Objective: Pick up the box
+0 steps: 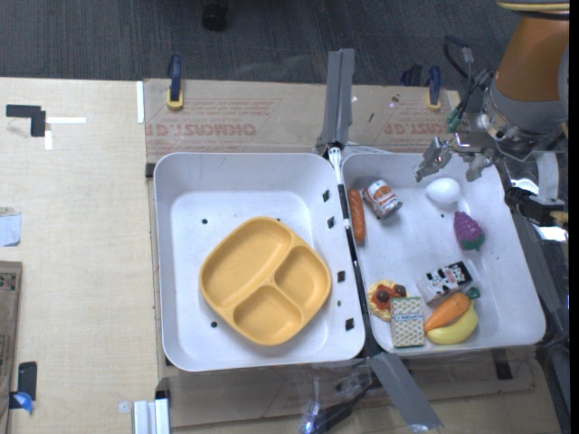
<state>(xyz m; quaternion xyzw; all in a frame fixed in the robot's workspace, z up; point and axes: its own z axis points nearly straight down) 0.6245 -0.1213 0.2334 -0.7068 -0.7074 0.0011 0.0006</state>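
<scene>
yellow tray (264, 281), white bins (181, 242), purple grapes (468, 230), green-patterned box (407, 322).

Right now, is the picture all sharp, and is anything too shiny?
In the camera view the bins look sharp; glare whitens the right bin's rim beside the arm, the egg shines nearly blown out, and the gripper looks slightly blurred above it.

arm (534, 57): cut off by the upper right edge of the frame; we see just its orange band and wrist.
banana (455, 329): partly covered by the carrot (449, 311) lying across it, lower right.
box (407, 321): its printing is too small for us to read.
round toy (386, 297): its lower edge is hidden under the box.
brown item (8, 333): cut off by the left edge.
</scene>
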